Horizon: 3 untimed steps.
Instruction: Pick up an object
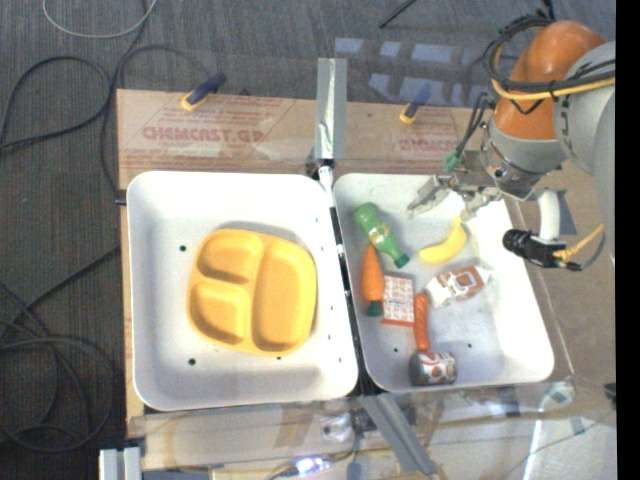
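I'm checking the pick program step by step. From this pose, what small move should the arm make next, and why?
Probably lower the hand a little toward the curved yellow banana. The hand hovers over the far part of the right white bin, with nothing between its fingers, and the banana lies just nearer the camera, apart from the green plastic bottle.

Two shallow white bins sit side by side on the bench: the left bin point(150, 298) holds one yellow divided tray point(255, 290), and the right bin point(520, 353) holds seven things. Those are one green bottle point(380, 233), one banana point(446, 245), one carrot point(372, 274), one red-and-white packet point(398, 300), one small white carton point(459, 284), one orange-red stick point(422, 322) and one can point(432, 368). Two yellow-and-blue clamps, a left clamp point(202, 91) and a right clamp point(415, 104), sit at the far edge.
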{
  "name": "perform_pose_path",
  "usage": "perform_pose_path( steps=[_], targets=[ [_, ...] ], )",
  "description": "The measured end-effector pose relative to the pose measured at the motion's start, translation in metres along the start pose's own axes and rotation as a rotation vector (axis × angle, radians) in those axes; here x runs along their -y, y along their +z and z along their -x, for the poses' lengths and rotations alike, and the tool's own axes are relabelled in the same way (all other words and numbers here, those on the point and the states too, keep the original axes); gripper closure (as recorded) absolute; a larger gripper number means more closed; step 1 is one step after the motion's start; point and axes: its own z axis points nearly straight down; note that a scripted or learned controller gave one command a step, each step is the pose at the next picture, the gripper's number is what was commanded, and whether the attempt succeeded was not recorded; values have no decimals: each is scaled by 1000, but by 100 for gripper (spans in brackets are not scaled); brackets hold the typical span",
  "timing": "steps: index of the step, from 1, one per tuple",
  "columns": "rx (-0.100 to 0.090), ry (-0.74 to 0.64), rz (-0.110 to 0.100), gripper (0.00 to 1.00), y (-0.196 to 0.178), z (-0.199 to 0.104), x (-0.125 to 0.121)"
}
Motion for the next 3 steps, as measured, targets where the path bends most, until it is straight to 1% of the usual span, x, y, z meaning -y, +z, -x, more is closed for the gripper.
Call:
perform_pose_path(
  steps=[1,2,3],
  targets=[
    [8,-62,14,0,99,-5,12],
    [5,-62,17,100,89,-6,11],
    [3,-152,2,100,80,5,-28]
  ],
)
